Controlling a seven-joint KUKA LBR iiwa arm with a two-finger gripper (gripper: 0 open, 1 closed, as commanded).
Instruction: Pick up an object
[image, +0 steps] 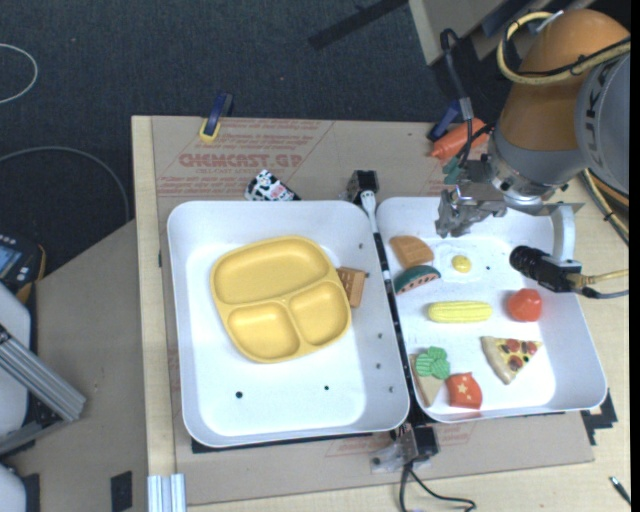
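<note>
Gripper (455, 228) hovers at the twelve o'clock end of the right bin (575, 345), jaws slightly parted and empty, just above a toy fried egg (460, 264). Judged light, rigid and flat, the egg offers little edge; the corn cob (460, 312) at six o'clock of it looks easier, pinched across its middle.

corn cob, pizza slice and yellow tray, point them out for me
corn cob (459, 312), camera view, middle of the cob
pizza slice (510, 355), camera view, centre of the topping
yellow tray (272, 272), camera view, floor of its largest compartment
</note>
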